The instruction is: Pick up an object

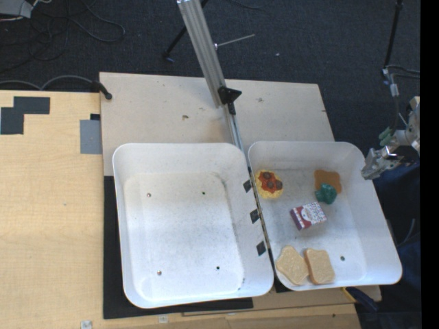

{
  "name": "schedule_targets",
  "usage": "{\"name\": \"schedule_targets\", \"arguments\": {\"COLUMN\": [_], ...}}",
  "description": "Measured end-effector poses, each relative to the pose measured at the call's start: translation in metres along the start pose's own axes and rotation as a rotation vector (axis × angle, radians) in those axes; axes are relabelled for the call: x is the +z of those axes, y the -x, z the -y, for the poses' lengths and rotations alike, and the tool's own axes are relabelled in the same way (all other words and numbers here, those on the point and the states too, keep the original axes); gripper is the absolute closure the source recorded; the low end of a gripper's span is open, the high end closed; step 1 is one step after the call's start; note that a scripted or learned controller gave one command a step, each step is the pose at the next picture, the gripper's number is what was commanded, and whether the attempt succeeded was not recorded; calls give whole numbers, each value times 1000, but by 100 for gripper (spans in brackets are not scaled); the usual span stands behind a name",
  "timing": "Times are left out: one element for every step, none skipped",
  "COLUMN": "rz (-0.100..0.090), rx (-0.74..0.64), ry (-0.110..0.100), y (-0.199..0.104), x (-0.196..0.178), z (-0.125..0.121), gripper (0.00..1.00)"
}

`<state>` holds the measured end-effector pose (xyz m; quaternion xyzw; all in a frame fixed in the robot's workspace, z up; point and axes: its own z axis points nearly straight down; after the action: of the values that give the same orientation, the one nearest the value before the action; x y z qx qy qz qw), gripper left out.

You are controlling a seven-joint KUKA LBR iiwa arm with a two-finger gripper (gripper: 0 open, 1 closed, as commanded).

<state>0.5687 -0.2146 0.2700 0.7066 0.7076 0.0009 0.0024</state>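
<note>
- The pincer [381, 157] hangs just outside the right bin's [357, 153] far right corner, above its rim, well apart from every object inside; whether it is apart or together cannot be told.
- The middle of the right bin's floor lies open between the far objects and the near ones, and its right side is bare up to the wall.
- The left bin [130, 163] touches the right bin along a shared edge, where small black clips [254, 215] sit in a row.
- In the right bin, a yellow piece with red topping [269, 184] lies near the far left wall.
- An orange piece [328, 179] lies toward the far right, with a green piece [326, 194] touching its near edge.
- A small red and white box [308, 216] lies tilted in the middle.
- Two tan bread slices [306, 264] lie side by side against the near wall.
- Both bins rest on a pale tabletop [171, 112]; a slanted metal rail [202, 43] rises from its far part.
- A light wooden surface [48, 204] spreads on the left, and dark carpet [309, 33] with cables lies beyond.
</note>
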Motion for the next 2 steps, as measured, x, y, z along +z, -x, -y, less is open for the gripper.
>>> {"name": "schedule_targets", "arguments": {"rz": [-4,-5], "rx": [-4,-3], "ry": [-7,-8], "y": [-62,-119], "x": [8,6], "z": [-9,-15], "gripper": [100,100]}}
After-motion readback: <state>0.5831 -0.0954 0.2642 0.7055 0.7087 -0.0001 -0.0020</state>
